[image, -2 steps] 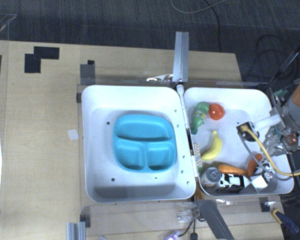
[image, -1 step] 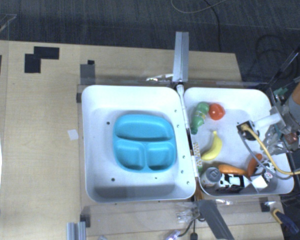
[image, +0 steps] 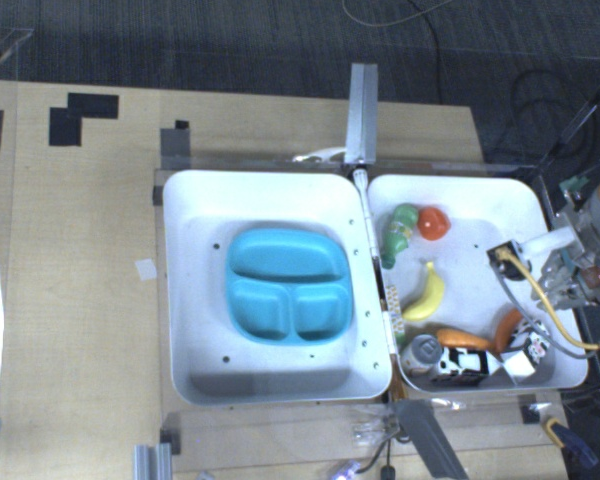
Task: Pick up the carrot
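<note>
I am judging the pick as barely begun: the carrot (image: pixel 463 339) is lying flat along the near wall of the right bin (image: pixel 480 190), not lifted, and nothing of mine is gripping it. It is a smooth orange taper, probably light plastic, wedged between a small grey round can (image: pixel 421 351) on its left and a black-and-white toy (image: pixel 462 366) just nearer, so it is sitting in a crowded corner.

My tool (image: pixel 525 340) is hanging low over the near right corner of that bin, just right of the carrot's end, with an orange piece (image: pixel 506 325) beside it that I cannot identify. I cannot tell how far my tool is spread, nor whether it is touching anything. A yellow cable (image: pixel 540 303) is looping off my wrist.

Farther in, a curved yellow banana (image: pixel 426 296) is resting mid-bin, glossy and smooth. Beyond it a green vegetable (image: pixel 397 230) and a round red tomato (image: pixel 433 223) are sitting near the far left corner.

In the left bin (image: pixel 195 298), a light-blue divided tray (image: pixel 285 283) with rounded compartments is lying centred on the matte white floor. Both bins are resting on the pale wooden surface (image: pixel 70 268).

What is left: closing on the carrot and lifting it.
</note>
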You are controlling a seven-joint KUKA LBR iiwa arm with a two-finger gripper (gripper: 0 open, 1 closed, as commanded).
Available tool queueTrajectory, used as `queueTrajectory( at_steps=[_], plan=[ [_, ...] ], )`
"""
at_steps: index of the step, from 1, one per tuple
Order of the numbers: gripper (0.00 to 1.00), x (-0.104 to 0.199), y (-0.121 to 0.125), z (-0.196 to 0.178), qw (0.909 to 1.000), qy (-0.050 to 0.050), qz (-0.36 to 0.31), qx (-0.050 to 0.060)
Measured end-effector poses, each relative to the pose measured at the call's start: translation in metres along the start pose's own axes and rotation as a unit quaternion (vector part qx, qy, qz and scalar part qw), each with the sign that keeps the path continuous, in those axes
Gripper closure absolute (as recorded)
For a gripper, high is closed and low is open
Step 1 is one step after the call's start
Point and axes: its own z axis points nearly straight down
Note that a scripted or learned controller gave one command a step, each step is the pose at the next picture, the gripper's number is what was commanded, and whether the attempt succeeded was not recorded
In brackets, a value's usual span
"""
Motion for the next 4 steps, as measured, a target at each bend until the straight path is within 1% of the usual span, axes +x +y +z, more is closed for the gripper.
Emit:
queueTrajectory(
  at_steps=[1,2,3,4],
  plan=[
    [1.0,0.009,0.028,0.011,1.0,-0.001,0.0,0.0],
    [1.0,-0.003,0.015,0.003,1.0,0.0,-0.001,0.001],
    [1.0,-0.001,0.009,0.003,1.0,-0.001,-0.002,0.0],
    [1.0,-0.003,0.013,0.003,0.9999,-0.001,-0.011,0.0]
  ],
)
